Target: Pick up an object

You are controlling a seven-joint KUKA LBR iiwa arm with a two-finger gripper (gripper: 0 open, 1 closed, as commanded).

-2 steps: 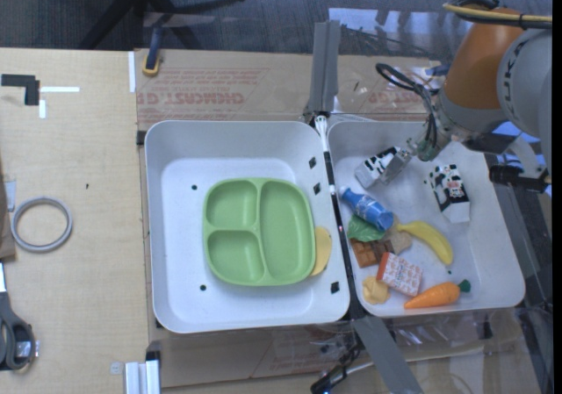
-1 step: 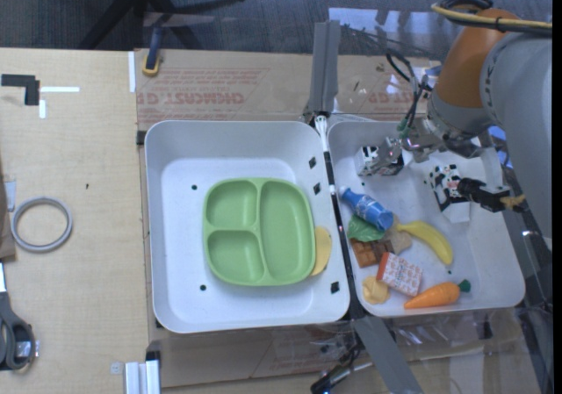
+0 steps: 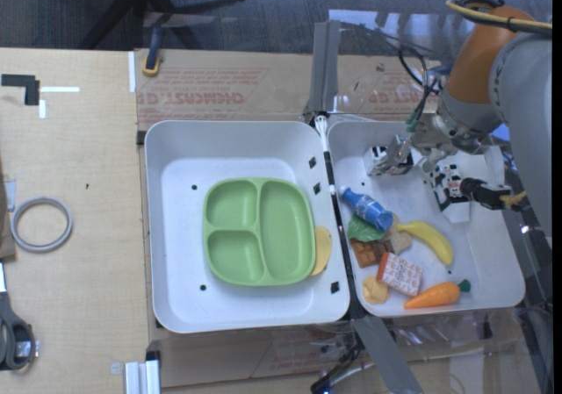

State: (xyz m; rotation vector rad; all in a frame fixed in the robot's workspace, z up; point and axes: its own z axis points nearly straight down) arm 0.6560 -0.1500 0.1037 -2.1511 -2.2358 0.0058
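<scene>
Silver-and-black metal at the gripper (image 3: 392,158), low over the bare upper floor of the right bin (image 3: 492,256). Spread or clenched: cannot tell from this slant. Nothing seen held in it. Above it, grey wrist and the orange band of the arm (image 3: 492,76), reaching in from the upper right of the frame.

Just below and left of the gripper, near but apart from it: a blue bottle (image 3: 364,206), lying on its side, slanted down to the right, smooth and round, likely to roll if nudged. Touching its lower end, a crumpled green piece (image 3: 364,230). Further down, a yellow banana (image 3: 430,239), some brown chunks (image 3: 369,252), a red-and-white packet (image 3: 401,274) and an orange carrot (image 3: 435,296) along the lower rim. All bunched in the lower left half of that bin.

Probably the approach step, no grasp made yet. Next move, as a judgement: settle on one item, most likely the bottle as nearest; shift down and left over it, turn to close across its narrow width, then descend. Risk of catching the green piece along with it.

Further out, the left bin (image 3: 167,208) with a green divided plate (image 3: 261,232). At the far left, pale wooden counter (image 3: 79,146) bearing a grey ring (image 3: 39,224).
</scene>
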